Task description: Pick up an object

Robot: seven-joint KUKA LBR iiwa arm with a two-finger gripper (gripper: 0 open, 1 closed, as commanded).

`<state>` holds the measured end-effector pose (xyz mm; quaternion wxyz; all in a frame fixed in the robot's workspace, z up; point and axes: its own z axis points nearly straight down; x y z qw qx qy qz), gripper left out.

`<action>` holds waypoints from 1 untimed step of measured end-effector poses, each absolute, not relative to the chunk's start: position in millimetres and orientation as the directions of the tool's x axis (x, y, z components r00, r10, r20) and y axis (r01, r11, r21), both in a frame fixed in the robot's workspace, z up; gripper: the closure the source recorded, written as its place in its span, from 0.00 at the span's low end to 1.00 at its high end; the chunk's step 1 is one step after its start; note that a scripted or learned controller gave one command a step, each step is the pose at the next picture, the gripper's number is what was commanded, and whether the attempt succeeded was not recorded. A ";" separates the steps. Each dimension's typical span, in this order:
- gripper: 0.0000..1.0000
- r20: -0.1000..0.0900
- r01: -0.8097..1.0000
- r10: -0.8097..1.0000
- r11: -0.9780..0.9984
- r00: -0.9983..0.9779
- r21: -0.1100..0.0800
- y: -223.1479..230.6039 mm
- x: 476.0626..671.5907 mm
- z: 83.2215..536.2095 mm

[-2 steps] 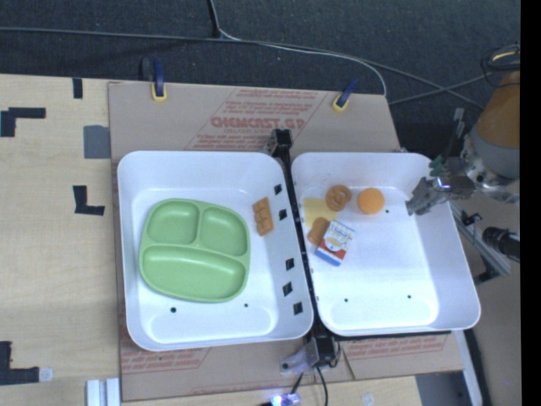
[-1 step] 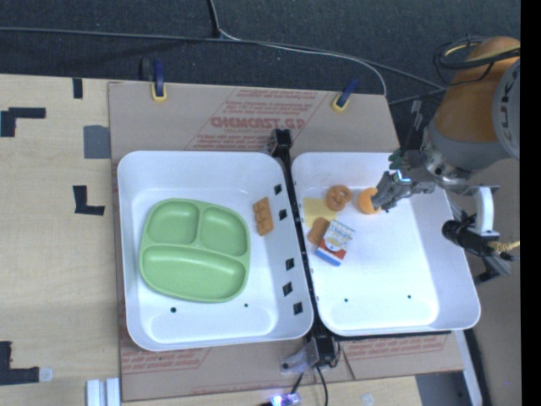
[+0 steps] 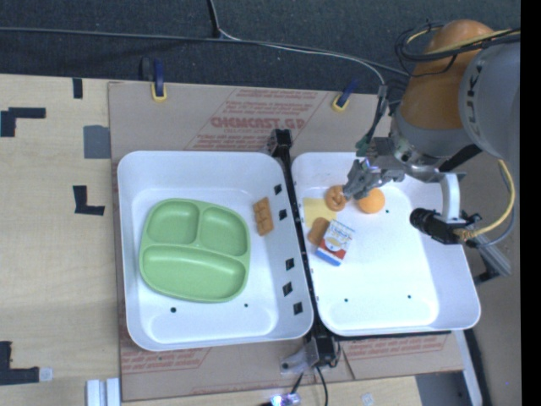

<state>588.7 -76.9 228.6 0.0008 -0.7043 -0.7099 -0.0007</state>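
Gripper (image 3: 362, 178) low over the far-left part of the right bin (image 3: 423, 311), reaching in from the right, tips just above and between a small brown piece (image 3: 336, 198) to their left and an orange ball (image 3: 370, 201) to their right, both close by on the bin floor. Nothing seen pinched; spread or pressed together, cannot tell. Nearer the camera, a tan block (image 3: 319, 229) and a white packet (image 3: 336, 244); in the left bin (image 3: 203, 332), a green tray (image 3: 196, 249) and a brown wafer (image 3: 263, 216), well apart.
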 end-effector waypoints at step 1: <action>1.00 0.002 1.000 1.000 0.008 -0.008 0.000 -15.8 602.0 233.6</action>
